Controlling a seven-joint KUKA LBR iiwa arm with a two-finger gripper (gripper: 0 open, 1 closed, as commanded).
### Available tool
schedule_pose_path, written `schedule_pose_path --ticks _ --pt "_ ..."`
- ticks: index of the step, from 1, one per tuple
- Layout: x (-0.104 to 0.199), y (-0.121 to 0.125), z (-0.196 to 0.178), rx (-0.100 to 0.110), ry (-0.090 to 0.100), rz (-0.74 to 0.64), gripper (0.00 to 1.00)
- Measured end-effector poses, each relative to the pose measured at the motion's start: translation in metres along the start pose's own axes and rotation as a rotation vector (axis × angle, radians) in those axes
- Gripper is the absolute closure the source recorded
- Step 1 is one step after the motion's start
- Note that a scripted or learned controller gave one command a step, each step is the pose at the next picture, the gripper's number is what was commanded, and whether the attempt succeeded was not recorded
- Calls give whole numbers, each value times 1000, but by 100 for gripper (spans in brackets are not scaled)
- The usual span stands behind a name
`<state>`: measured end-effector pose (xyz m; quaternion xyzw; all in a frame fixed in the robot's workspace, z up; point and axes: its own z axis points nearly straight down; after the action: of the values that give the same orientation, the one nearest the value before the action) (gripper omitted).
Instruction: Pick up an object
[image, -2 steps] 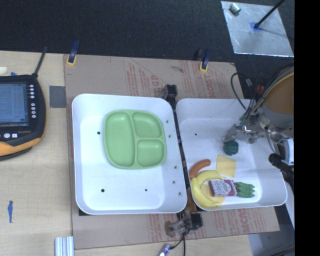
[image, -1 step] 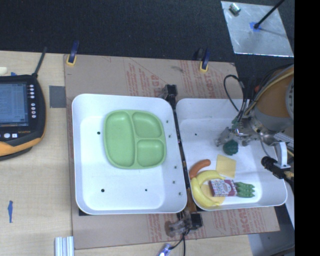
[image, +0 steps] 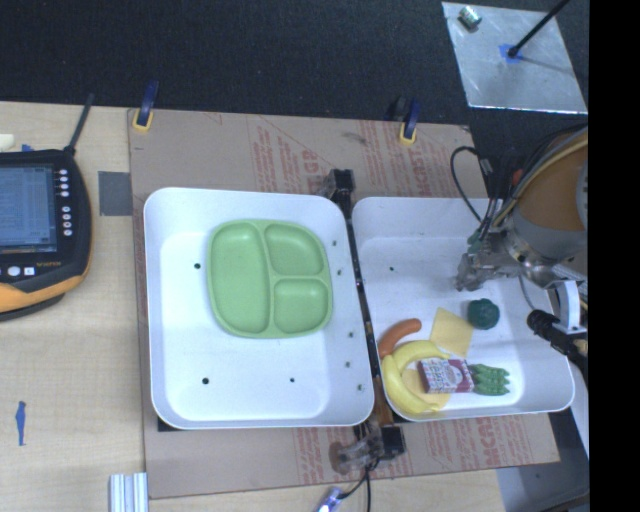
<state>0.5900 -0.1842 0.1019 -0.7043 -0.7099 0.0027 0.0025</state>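
**Claw low over the right bin, nothing in it, and the pile is crowded**

From my station I see the gripper (image: 474, 268) low in the upper right part of the right bin (image: 400, 225), its metal fingers over bare white floor. Whether they stand wide or narrow I cannot tell from this slant; nothing shows between them, so I count no grasp.

The candidates sit lower in the frame. The nearest is a dark green round object (image: 484, 313), just below and slightly right of the claw. Beside it to the left lies a yellow wedge, likely cheese (image: 452, 329). Further down, a banana (image: 405, 375) curls around a small red-and-white packet (image: 445, 375), an orange carrot-like piece (image: 401, 333) touches the banana's upper end, and a green knobbly item (image: 490, 379) lies against the packet's right side.

My worries:
- The round object may roll off the fingertips if the descent is off-centre, and it could be pushed against the bin wall at right.
- In the lower cluster everything touches, so a closing claw could catch two things or wedge a finger on the banana.
- The flat cheese offers little to pinch.
- The cables at the wrist hang close to the bin rim and may snag.

The left bin (image: 175, 300) holds a green divided plate (image: 268, 277), well apart.
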Motion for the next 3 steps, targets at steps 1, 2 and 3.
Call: schedule_pose_path --ticks 1,2,3 --pt "0 0 0 0 0 0 0" --pt "-28 -43 -13 -3 0 4 0" --pt "-17 -36 11 -1 2 2 0"
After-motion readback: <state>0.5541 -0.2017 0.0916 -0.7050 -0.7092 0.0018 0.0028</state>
